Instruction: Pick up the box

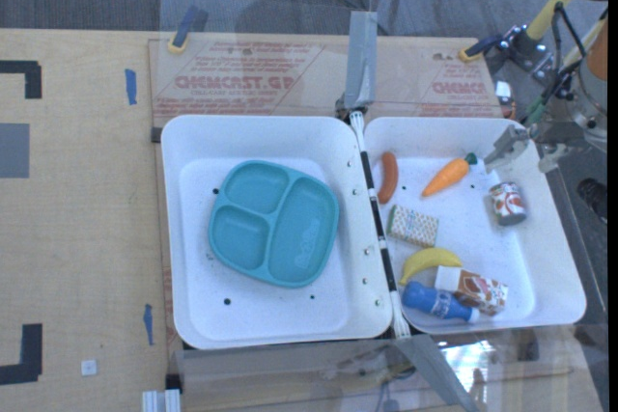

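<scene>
Camera view looks down at a slant on the desk [77,236] and its two white bins. Nearest the camera, in the right bin [555,256], a blue bottle [436,302] lies on its side along the front wall, with a red-and-white packet [480,291] just beside it to the right and a banana [431,260] touching the bottle's upper edge. A little farther back sits the box [413,226], small, pale and patterned, lying flat near the bin's left wall, apart from the gripper. Level with it, toward the right wall, a small can [507,204] with a red-and-white label rests tilted. Farther still, a sausage [388,177] lies by the left wall and a carrot [448,176] lies slanted near the middle, its green top pointing to the back right. The left bin [193,304] holds a teal divided plate [274,222], lying flat with three compartments. At the right bin's back right corner the gripper [517,142] hangs above the rim, its metal parts in view, but whether it is open or closed cannot be told; nothing shows between them. Behind the bins a cardboard sheet [237,82] lies flat.
</scene>
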Robot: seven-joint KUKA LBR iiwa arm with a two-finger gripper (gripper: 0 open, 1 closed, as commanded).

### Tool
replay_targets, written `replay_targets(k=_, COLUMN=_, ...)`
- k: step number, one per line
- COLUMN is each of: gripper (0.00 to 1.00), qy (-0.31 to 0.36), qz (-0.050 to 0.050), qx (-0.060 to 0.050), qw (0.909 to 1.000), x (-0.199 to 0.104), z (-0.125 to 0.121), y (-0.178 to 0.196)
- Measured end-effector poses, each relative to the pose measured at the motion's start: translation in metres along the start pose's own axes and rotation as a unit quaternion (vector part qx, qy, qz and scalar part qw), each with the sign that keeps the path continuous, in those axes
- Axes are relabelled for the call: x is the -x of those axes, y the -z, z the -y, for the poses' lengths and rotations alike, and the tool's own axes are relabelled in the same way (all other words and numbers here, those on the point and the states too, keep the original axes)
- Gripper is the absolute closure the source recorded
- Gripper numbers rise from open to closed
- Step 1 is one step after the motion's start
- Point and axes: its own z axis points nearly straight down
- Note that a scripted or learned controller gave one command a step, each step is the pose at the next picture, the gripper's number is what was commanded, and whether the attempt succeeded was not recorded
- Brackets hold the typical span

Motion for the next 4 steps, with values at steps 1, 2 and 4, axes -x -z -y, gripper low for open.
replay_targets(k=1, gripper=0.0, qy=-0.071, qz=0.0, qx=-0.001, qw=0.9975, x=-0.063, z=0.034, y=-0.124)
replay_targets(k=2, gripper=0.0, qy=0.006, qz=0.0, qx=0.004, qw=1.0, x=-0.069, z=0.067, y=-0.174)
replay_targets(k=4, gripper=1.0, qy=0.221, qz=0.002, qx=0.008, qw=0.9752, x=-0.067, z=-0.047, y=-0.162)
